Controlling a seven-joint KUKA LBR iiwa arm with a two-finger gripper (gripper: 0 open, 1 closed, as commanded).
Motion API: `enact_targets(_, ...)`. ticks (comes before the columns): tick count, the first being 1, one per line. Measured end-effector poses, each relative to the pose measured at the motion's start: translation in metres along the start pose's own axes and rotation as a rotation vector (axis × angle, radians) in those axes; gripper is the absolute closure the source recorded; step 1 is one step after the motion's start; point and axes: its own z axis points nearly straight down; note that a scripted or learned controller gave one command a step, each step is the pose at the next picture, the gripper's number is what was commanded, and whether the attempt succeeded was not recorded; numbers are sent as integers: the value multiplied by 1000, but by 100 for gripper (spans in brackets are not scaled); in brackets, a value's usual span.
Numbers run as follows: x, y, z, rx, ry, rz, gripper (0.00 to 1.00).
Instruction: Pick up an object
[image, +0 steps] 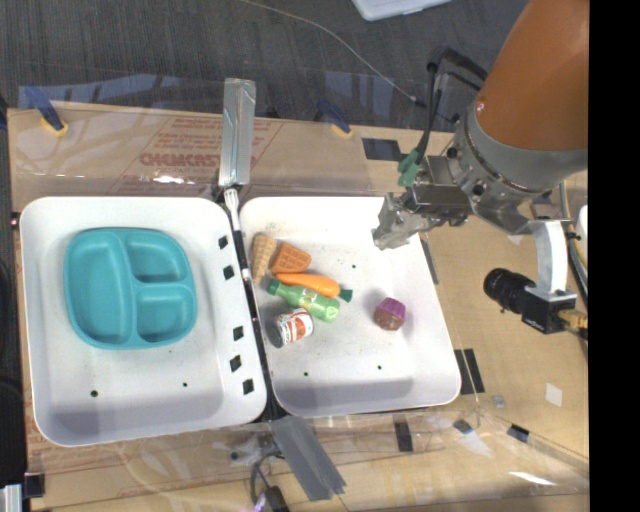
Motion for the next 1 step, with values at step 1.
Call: enact_targets(1, 85, 39, 55, 12, -1, -11, 100)
